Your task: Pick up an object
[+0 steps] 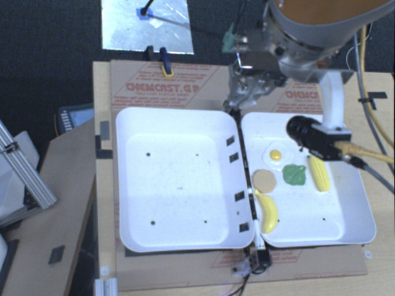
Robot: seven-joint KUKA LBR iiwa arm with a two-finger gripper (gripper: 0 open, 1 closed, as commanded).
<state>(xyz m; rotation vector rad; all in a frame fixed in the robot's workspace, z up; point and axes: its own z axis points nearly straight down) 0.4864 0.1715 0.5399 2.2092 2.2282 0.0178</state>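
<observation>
The right bin [352, 221] holds a fried egg [274, 156], a round tan cookie [264, 180], a green leaf [295, 174], a corn cob [318, 172] and a banana [268, 211] lying against the bin's left wall. My gripper [245, 97] hangs above the far end of the divider between the two bins, well away from all the objects. Nothing shows between its fingers.
The left bin [129, 184] sits beside the right one on a cardboard sheet [160, 85]. A black camera module [315, 137] on a white bracket overhangs the right bin's far side. A yellow-and-blue clamp [165, 63] stands at the cardboard's far edge.
</observation>
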